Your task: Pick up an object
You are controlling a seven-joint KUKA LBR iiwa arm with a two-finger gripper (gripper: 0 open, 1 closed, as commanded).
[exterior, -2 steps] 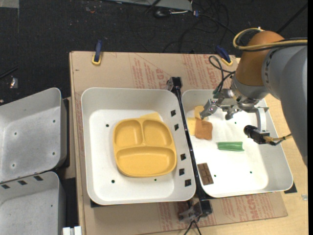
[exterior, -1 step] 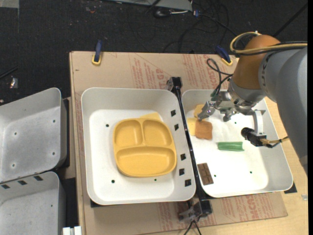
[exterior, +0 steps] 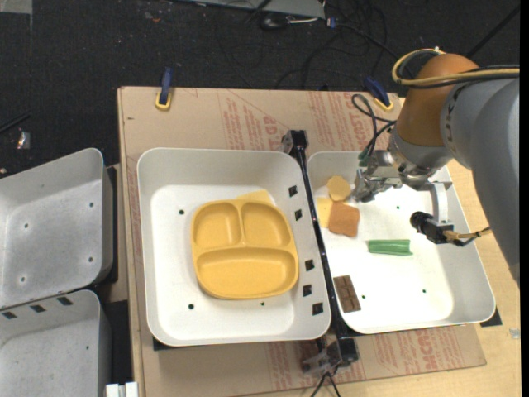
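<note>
A slanted overhead view of a counter (exterior: 223, 362) bearing two shallow white bins side by side. The left bin (exterior: 165, 304) holds a yellow divided tray (exterior: 245, 251), lying flat near its centre. The right bin (exterior: 471, 296) holds the loose things to pick from: a pale round piece (exterior: 339, 188) and an orange-tan block (exterior: 345, 220), touching each other near the shared divider, a green stick (exterior: 388, 247) lying flat toward the middle, and a small brown bar (exterior: 345, 293) against the divider lower down.

The grey arm reaches in from the right, its claw (exterior: 369, 182) low over the bin's upper corner, just beside the pale round piece — probably lined up for it. Whether the claw is open or closed cannot be told; nothing is visibly held.

The green stick has open floor around it; the pale piece is crowded by the block and the bin wall.
</note>
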